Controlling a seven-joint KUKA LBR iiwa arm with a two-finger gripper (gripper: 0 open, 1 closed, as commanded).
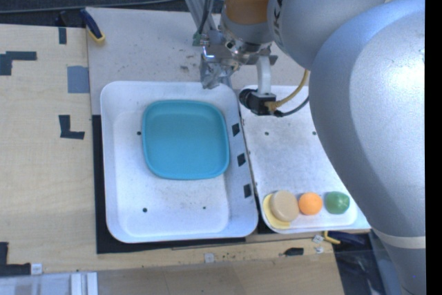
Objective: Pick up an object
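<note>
Objects for picking sit in the two white bins, though the grey arm [359,72] is the largest item in view, entering from the right and covering much of the right bin [286,148]. The desk [41,169] carries both bins side by side. The left bin [124,217] holds one teal plate [185,139], lying flat toward its far half. The gripper [215,76] hangs over the far rim of the left bin, just beyond the plate; whether it is released or clenched cannot be told. Three small items lie in a row at the right bin's near edge: a tan disc [283,206], an orange ball [310,204] and a green ball [337,202].
</note>
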